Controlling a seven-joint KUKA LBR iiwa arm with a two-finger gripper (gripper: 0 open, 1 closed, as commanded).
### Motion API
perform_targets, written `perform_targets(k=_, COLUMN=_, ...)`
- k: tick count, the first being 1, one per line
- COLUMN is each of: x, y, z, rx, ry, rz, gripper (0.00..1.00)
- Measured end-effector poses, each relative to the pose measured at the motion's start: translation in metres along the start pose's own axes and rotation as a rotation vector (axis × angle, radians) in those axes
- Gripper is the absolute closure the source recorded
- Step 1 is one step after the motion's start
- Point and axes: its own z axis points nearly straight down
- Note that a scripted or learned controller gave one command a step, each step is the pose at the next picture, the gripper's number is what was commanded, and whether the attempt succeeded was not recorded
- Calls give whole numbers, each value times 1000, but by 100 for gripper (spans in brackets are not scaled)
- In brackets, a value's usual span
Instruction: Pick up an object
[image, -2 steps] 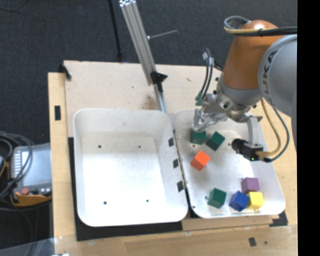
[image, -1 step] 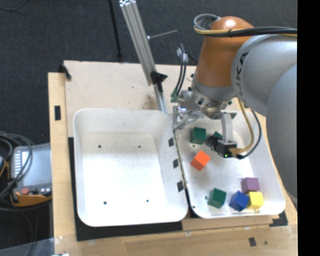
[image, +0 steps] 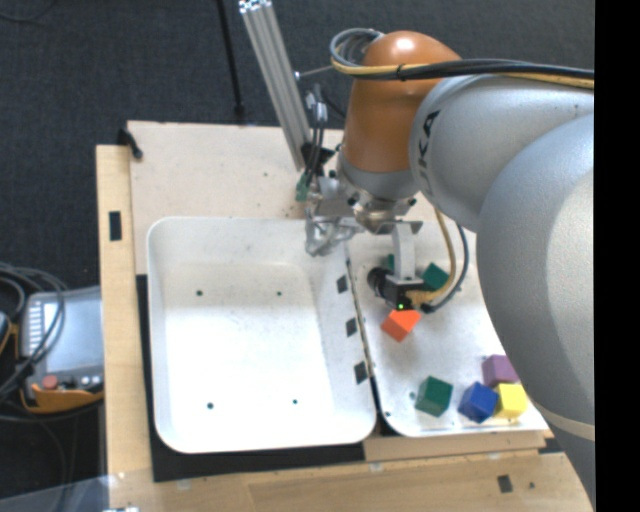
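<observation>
Biggest by far, the grey arm (image: 520, 170): comes in from the right, hides the far right corner of the bench (image: 210, 165) and bends down past an orange band (image: 385, 110) toward the far rim of the bins. Under it, pale wooden bench with two white bins side by side. Left bin (image: 240, 330): wide, shallow, white floor with a few dark specks. Right bin (image: 450, 345): partly under the arm, meets the left bin along a shared edge marked with small black tabs, holds all the blocks. Behind the bins, a slanting aluminium rail (image: 272, 70), running out of the top of the frame. Off the bench at the left, a grey handheld console (image: 60, 335) among dark cables. Gripper (image: 325, 228): hangs low at the far end of the shared edge, over the far right corner of the left bin; cannot tell whether open, closed or clamped on anything. Smallest, the blocks to pick from, all in the right bin: orange block (image: 401, 323) near the middle, closest to the gripper; dark green block (image: 435, 277) just beyond it, toward the arm; at the near edge a cluster of green block (image: 433, 396), blue block (image: 479, 401) right beside yellow block (image: 512, 400), and purple block (image: 497, 369) just behind those two.
</observation>
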Motion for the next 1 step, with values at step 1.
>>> perform_targets(k=1, x=-3, y=0, z=-1, rx=0, ry=-2, rz=2, gripper=0)
